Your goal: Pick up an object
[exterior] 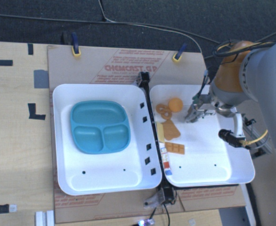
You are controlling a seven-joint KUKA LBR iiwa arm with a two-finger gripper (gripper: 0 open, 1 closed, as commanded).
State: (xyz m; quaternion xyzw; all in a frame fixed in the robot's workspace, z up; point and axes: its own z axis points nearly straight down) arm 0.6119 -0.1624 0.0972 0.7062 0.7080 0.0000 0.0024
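Hovering at three o'clock in the right white bin [232, 173], the grey two-finger gripper [193, 117] is approaching, jaws narrowly parted and holding nothing; the small orange ball [175, 104] sitting at its nine o'clock needs reaching.

Robotics lab, test cell. Industrial arm [251, 79], grey with orange band, reaching over two white bins [62, 126] set on printed cardboard sheet [124, 65] clamped to surface [11, 126] by spring clamps [75, 45]. Black tape marks [34, 112] on surface, loose black cables [128, 22] over dark carpet [175, 4].
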